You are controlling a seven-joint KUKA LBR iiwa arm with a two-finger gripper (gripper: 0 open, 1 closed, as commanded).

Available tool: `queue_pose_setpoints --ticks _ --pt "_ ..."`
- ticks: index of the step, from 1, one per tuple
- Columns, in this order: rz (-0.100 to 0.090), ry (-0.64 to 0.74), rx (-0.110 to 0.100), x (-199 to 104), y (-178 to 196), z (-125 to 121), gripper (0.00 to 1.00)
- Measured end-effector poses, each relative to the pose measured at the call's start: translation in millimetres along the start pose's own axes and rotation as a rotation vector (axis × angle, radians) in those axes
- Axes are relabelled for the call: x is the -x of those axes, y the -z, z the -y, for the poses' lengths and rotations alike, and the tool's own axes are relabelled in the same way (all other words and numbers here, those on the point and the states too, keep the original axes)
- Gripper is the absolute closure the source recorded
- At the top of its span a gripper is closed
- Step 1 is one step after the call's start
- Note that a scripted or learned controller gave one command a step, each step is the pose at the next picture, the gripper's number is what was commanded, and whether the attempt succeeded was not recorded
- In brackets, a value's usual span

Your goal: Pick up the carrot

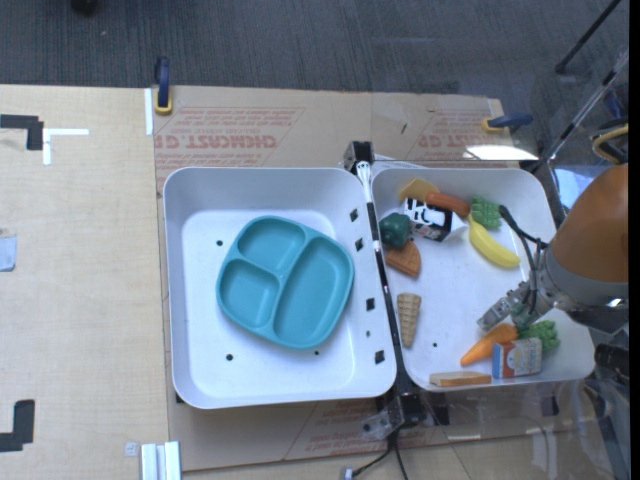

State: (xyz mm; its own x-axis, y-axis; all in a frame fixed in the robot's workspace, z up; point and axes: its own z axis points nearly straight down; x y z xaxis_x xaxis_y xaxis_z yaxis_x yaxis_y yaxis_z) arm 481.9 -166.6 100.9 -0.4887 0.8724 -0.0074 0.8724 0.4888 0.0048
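Note:
The carrot point(485, 347) is orange with a leafy green top point(541, 334). It lies near the front right corner of the right bin point(450, 308), its tip pointing left. My gripper point(507, 309) hangs just above and behind the carrot's thick end, close to it or touching it. The arm's orange band point(598, 230) fills the bin's right side and hides that edge.
Beside the carrot lie a small carton point(517, 359) and a tan stick point(460, 379). A banana point(494, 245), a cone point(408, 318), a dark green piece point(396, 230) and other toy foods sit farther back. The left bin point(190, 298) holds a teal divided plate point(286, 281).

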Motion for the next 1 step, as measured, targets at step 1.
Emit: queue_pose_setpoints --ticks 1 --pt "-0.006 -0.135 -0.006 -47.9 -9.9 -47.3 1.0"
